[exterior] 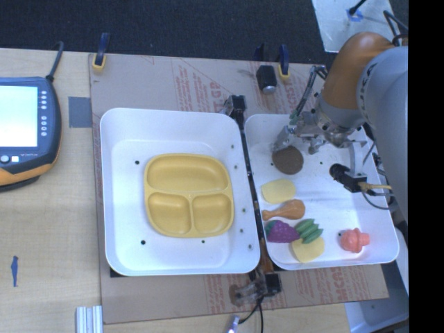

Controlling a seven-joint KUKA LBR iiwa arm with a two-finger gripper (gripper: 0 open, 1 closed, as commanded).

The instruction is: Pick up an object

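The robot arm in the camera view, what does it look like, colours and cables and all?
The arm is bulky, rounded and grey, with an orange band above the wrist. Thin dark cables run along the metal gripper and out beside it.

Bright even overhead light, mild glare on white bins (125, 255), soft short shadows, slightly grainy, sharp focus

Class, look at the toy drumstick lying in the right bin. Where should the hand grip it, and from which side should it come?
Grip the drumstick across its narrow tan shaft, probably best from straight above, with the fingers closing across its width. It lies flat, roughly left to right, the rounder end at the right. The yellow slice lies close above it and the purple grapes just below, so a sideways approach looks crowded.
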